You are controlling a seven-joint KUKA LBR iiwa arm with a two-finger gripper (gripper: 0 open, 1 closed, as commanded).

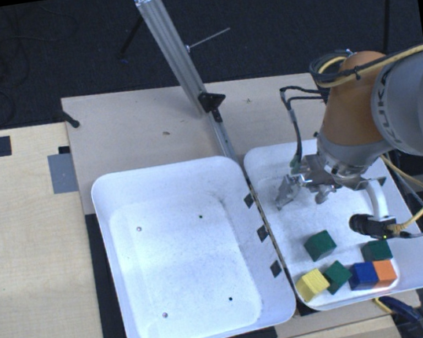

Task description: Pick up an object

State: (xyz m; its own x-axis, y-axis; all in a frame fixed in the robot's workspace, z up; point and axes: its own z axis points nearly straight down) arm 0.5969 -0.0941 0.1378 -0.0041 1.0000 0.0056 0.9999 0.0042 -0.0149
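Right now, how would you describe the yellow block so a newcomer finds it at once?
Start at the right-hand white bin, under the gripper. Along its near edge runs a row of small blocks. The yellow block is the leftmost of that row, beside a green block, and is the only yellow one there.

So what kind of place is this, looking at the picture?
Most likely a robotics lab bench set up for grasping trials: a robot arm reaches over two white bins, small coloured blocks sit in the right one, and cables trail across dark flooring behind.
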